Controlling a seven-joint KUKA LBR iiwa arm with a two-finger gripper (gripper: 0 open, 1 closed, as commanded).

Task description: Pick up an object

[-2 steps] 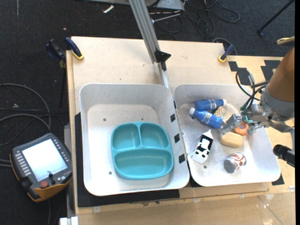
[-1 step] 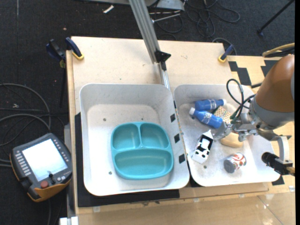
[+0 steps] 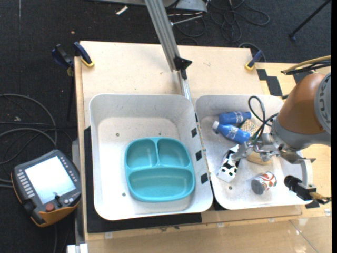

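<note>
Black-and-white spotted block [image 3: 227,167] lies tilted in the right bin [image 3: 231,196]; pincer [image 3: 256,147] state unclear, cannot tell.

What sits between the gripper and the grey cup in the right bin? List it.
Nothing visible does. The gripper is low in the right bin, beside the black-and-white spotted toy. The grey cup lies apart to the gripper's right, nearer the front, with bare bin floor between them. The blue bottles lie behind the gripper.

Divided tray [image 3: 158,169] in left bin [image 3: 105,115]
</note>
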